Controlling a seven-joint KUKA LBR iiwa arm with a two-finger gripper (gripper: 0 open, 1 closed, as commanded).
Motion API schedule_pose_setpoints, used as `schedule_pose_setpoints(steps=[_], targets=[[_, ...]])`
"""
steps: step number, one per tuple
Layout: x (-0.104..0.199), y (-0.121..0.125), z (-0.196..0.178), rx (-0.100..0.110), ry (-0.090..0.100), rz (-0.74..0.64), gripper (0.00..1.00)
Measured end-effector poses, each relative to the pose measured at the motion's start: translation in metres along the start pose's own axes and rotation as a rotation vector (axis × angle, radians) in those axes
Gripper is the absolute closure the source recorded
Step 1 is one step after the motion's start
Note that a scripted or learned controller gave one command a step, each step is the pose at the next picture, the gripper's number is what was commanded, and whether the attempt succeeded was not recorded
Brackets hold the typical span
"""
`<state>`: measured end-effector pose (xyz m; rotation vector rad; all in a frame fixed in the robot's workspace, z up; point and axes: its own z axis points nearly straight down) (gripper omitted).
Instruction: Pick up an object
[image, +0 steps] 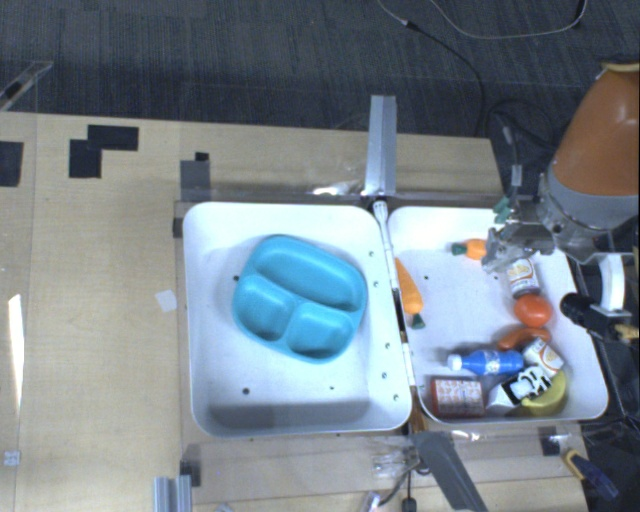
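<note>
Two white bins (200, 300), one blue divided plate (298, 296), one carrot (408, 287), one blue bottle (488, 361).

Divided plate (298, 297) in left bin (205, 330); carrot (407, 290), bottle (488, 362), can (459, 396) in right bin (440, 240)

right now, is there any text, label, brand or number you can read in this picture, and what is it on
Nothing reads clearly.
Small bottle by the claw: label too blurred to read.
Blue bottle: no legible print.
Red-and-white packet: print too small to read.
Black-and-white item on the yellow object: bold marks, not readable as letters.
Orange-and-white item: label blurred.
Blue divided tray: no text visible.
</note>
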<state>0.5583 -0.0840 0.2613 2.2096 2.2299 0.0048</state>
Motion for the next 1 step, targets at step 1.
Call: schedule_pose_setpoints(steps=[1], targets=[[-0.0027,-0.0002,-0.0844,-0.001,-0.001,0.113,1.00]])
